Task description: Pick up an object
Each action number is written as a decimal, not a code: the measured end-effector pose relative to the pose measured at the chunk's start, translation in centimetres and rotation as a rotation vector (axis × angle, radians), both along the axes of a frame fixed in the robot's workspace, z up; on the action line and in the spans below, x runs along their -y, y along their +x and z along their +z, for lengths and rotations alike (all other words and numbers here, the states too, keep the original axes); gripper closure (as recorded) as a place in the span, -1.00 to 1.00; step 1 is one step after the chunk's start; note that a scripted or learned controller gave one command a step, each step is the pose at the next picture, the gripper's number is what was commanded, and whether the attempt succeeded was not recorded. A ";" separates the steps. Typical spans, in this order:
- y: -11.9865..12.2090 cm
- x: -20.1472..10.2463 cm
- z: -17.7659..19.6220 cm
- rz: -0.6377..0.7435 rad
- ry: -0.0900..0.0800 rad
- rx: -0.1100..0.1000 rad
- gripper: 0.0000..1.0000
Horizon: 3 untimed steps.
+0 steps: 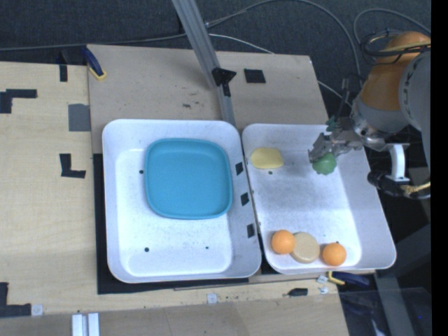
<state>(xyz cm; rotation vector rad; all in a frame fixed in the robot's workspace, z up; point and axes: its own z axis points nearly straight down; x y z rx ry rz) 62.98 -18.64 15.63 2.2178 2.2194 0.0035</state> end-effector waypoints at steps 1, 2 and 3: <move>0.1 0.1 4.2 0.000 0.001 -0.002 1.00; 0.1 0.0 9.4 0.000 0.001 -0.001 1.00; 0.4 -5.2 8.0 0.003 0.002 -0.005 1.00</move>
